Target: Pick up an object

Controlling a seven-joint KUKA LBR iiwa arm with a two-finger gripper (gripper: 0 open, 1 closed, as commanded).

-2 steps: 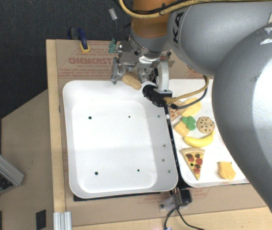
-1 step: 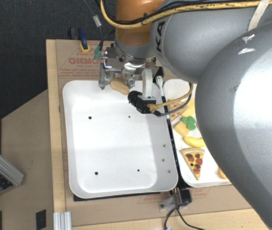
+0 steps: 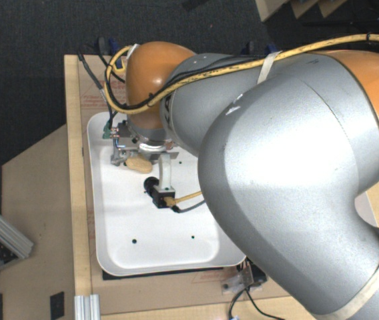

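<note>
A tan lump [image 3: 138, 165] lies just beside the pincer [image 3: 123, 153]. Past it, toward the camera, the white bin [image 3: 156, 239] offers open floor; its wall rises close behind the pincer, and the grey arm [image 3: 276, 179] overhangs alongside.

Bin [image 3: 143, 255] sits on the table [image 3: 76, 199]. Hand [image 3: 124, 153] is over the bin's far left part. A lump [image 3: 138, 165] lies in the bin just beside the hand, on its near right side; touching or not, can't tell. A speck [image 3: 134, 241] and a second speck [image 3: 193, 237] lie on the bin floor well in front of the hand, near the front rim. The arm [image 3: 276, 165] runs off to the hand's right, over the bin's right side.
</note>
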